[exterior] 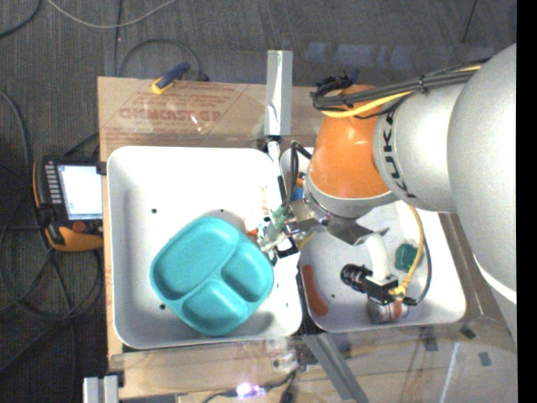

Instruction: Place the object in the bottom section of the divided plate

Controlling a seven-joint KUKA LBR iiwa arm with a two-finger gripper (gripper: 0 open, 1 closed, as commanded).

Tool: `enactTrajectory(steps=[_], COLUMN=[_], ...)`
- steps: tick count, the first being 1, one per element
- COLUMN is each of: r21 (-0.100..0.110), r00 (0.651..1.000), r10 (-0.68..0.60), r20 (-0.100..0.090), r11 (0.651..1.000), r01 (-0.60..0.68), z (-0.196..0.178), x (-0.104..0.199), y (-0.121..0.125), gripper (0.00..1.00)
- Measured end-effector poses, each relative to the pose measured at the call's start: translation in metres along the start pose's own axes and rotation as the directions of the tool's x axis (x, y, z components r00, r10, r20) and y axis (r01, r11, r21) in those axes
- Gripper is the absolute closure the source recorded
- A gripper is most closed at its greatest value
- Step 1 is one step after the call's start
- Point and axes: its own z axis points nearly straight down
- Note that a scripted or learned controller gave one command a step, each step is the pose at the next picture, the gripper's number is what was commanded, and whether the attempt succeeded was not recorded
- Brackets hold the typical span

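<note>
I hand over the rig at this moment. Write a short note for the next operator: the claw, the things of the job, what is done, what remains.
Claw: at the right rim of the teal divided plate; whether it holds anything cannot be told.
Things: the plate lies in the left bin. The right bin has an orange-red piece and a green piece.
Done: no object lies in the plate yet.
Left: put the object in the bottom section.
</note>
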Motion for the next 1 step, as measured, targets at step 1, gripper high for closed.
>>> enactTrajectory(steps=[1], r21=[0.007], r00=[0.984], r10=[-0.178], r20=[-0.002], r11=[0.984], r01=[0.178], z=[-0.0220], x=[0.0603], y=[0.0181], gripper=[1.00])
